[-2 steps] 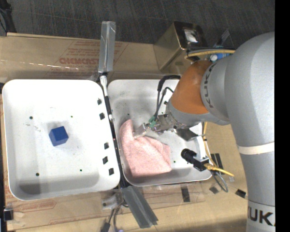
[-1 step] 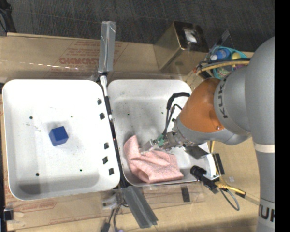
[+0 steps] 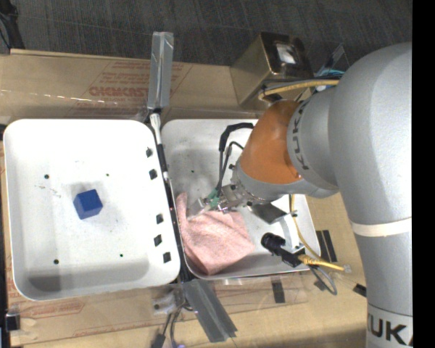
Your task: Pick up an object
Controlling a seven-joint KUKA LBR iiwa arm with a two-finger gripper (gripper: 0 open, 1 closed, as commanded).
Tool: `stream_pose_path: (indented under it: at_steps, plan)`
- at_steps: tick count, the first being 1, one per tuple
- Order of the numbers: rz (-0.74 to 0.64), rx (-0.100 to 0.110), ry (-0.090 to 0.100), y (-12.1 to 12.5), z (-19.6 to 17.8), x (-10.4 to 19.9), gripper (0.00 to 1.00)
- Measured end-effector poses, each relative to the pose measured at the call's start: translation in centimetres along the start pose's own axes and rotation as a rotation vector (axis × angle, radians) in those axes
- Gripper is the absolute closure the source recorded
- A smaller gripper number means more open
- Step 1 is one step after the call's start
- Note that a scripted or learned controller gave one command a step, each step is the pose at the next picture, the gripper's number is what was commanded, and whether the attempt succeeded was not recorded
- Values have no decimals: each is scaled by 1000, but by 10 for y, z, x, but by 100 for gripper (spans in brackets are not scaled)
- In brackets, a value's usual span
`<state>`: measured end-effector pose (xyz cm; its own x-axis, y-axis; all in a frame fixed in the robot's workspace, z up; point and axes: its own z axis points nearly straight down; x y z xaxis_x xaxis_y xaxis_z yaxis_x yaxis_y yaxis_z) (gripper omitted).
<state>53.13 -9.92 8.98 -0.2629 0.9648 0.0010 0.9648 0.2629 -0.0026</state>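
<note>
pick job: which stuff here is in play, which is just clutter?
In play:
gripper, low in the right bin
pink cloth under it
blue cube in the left bin

Clutter:
cardboard sheet
brown box
yellow cable

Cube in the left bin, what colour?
Blue. The cube sits on the white floor of the left bin, clear in the camera view.

— What are you looking at on the bench (image 3: pixel 51 78)?
— You've got brown cardboard (image 3: pixel 72 85) over it, with two white bins side by side: the left bin (image 3: pixel 29 158) and the right bin (image 3: pixel 185 140).
</note>
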Motion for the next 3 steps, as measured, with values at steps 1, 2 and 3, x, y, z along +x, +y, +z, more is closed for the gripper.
stream_pose_path:
  at_steps: [1,2,3]
  plan:
    - [2,0,2,-28,0,-16,0]
    - [-4,4,7,-26,-7,-16,100]
    - [-4,4,7,-26,-7,-16,0]
